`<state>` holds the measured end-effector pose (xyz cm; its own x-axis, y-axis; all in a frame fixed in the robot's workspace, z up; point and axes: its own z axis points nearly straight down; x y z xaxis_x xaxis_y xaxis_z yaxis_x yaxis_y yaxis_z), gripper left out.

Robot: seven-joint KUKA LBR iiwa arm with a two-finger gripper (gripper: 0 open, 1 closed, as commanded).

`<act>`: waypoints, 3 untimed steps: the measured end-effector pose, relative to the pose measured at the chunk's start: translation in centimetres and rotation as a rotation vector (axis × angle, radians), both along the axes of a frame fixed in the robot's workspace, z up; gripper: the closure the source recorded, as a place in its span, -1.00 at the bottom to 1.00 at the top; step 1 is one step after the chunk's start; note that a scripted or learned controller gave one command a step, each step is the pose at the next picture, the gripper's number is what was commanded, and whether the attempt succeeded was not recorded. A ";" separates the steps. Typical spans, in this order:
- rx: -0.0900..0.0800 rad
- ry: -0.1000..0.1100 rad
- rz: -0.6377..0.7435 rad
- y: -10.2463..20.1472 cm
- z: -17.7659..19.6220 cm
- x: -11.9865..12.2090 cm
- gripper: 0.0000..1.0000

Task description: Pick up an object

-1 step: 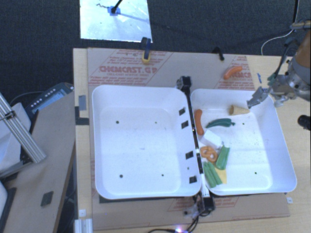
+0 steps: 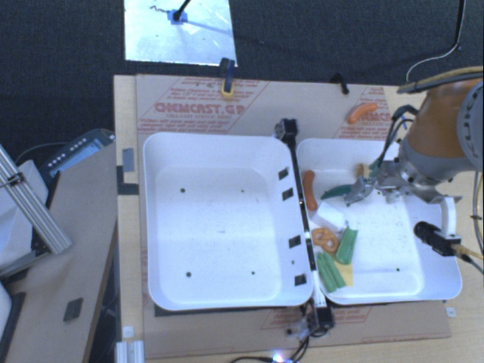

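The objects all lie in the right bin (image 2: 439, 278), crowded against its left wall: an orange sausage (image 2: 308, 190) lies lengthwise near the top of that wall, a white block (image 2: 330, 217) sits just below it, an orange ring (image 2: 326, 239) is below the block, and two green sticks (image 2: 338, 257) sit at the bottom of the cluster — one leaning over a yellow scrap (image 2: 339, 277). A dark green piece (image 2: 338, 192) lies to the right of the sausage, reaching toward the gripper (image 2: 361, 189).

The gripper sits low over the upper middle of the right bin, just beside that dark green piece, perhaps touching its end. Whether it is spread or pressed together is too small and cluttered to tell, and nothing is clearly seen pinched in it.

As a judgement, the pick is not yet done: every object looks to be resting on the bin floor. The grasp and the lift remain. The left bin (image 2: 219, 157) holds nothing relevant, and a second orange sausage (image 2: 361, 113) lies on the board beyond the right bin's far rim.
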<state>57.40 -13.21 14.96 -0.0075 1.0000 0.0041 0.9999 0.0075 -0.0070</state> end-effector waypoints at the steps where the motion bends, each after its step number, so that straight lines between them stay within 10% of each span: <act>1: -0.001 0.003 -0.012 -2.4 -5.3 -9.3 -1.00; 2: -0.006 -0.019 -0.001 5.1 -6.2 -8.4 -1.00; 3: -0.004 -0.015 -0.001 4.9 -6.3 -4.0 -1.00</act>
<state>53.44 -8.33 8.70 -0.0060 1.0000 -0.0004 1.0000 0.0060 0.0077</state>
